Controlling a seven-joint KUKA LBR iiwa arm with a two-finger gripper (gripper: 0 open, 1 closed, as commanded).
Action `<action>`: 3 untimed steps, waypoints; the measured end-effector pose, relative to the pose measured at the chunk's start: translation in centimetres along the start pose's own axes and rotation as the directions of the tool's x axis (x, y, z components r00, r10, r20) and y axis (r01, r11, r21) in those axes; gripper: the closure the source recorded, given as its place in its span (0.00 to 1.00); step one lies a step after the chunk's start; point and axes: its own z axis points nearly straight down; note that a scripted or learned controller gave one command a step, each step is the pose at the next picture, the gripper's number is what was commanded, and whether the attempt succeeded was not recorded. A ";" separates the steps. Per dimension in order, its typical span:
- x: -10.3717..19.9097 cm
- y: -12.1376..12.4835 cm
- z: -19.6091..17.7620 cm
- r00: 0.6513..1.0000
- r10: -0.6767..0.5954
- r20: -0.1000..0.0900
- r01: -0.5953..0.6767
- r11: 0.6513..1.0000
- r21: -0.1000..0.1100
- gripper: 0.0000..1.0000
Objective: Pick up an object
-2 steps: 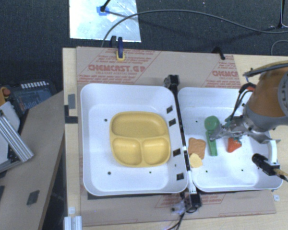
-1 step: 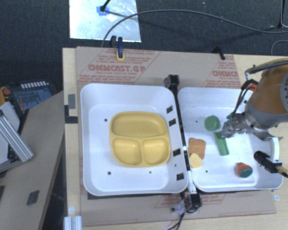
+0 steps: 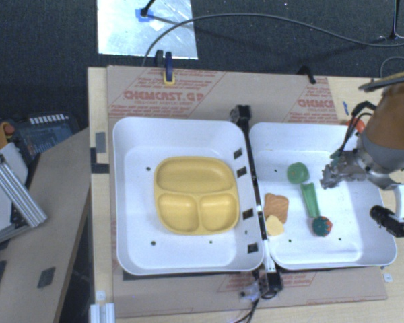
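gripper (image 3: pixel 331 173) hovers over right bin (image 3: pixel 370 247), can't tell how far open, nothing visibly held; nearest target green cylinder (image 3: pixel 310 199) lies just left and toward the near edge, long axis near-far, green ball (image 3: pixel 297 173) close on its far-left

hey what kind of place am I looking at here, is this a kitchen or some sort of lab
Most likely a robotics lab or test bench, not a kitchen. A grey and orange arm reaches over two white bins on a cardboard-covered bench; cables trail across the dark floor, and the food items look like toys.
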 end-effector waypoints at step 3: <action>6.3 1.0 -7.7 1.000 -0.009 -0.002 0.009 1.000 0.003 1.00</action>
